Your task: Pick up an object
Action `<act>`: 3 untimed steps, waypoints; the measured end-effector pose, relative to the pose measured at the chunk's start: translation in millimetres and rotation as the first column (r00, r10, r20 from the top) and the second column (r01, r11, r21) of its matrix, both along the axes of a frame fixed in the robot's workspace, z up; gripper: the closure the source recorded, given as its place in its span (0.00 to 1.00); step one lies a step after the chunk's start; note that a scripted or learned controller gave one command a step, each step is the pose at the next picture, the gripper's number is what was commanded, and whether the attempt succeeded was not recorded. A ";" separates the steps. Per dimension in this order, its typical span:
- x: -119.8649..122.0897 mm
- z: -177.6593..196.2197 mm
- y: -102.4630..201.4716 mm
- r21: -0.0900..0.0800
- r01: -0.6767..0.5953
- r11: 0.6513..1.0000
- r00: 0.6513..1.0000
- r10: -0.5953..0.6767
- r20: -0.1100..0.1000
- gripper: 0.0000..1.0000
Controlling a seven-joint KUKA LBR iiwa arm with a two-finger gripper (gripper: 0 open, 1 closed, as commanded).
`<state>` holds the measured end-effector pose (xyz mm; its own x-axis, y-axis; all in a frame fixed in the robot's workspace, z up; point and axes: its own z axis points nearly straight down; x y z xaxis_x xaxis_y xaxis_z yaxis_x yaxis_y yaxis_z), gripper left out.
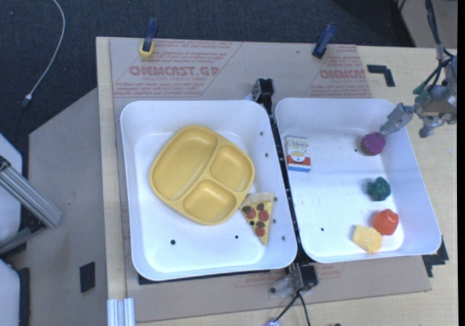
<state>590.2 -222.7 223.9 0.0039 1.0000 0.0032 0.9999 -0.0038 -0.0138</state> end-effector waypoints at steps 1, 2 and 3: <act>3.0 8.3 0.8 -0.004 -0.004 1.000 1.000 0.004 0.014 0.00; -1.7 -39.8 9.3 -0.002 -0.004 1.000 1.000 0.004 0.009 0.00; -5.9 -84.4 4.2 -0.002 -0.004 1.000 1.000 0.004 0.010 0.00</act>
